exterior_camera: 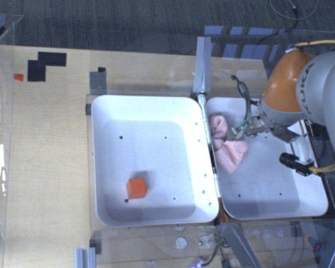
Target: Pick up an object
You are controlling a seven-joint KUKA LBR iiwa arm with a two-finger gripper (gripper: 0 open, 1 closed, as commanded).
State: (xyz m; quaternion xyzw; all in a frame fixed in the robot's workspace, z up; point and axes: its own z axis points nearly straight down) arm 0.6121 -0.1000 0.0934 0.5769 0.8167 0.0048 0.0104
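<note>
A pink cloth-like object [226,144] lies crumpled in the right bin [279,202], against its left wall. My gripper [243,130] hangs low over the cloth's right upper edge, reaching in from the right under the grey arm with its orange band [285,88]. A small orange cube [137,188] rests in the left bin [156,113], toward its front left, far from the gripper.
A metal divider post [202,66] stands behind the gap between the two bins. Black blocks [44,65] and a small orange tag [18,77] lie on the wooden bench at the far left. A black cable fitting [293,163] juts over the right bin.
</note>
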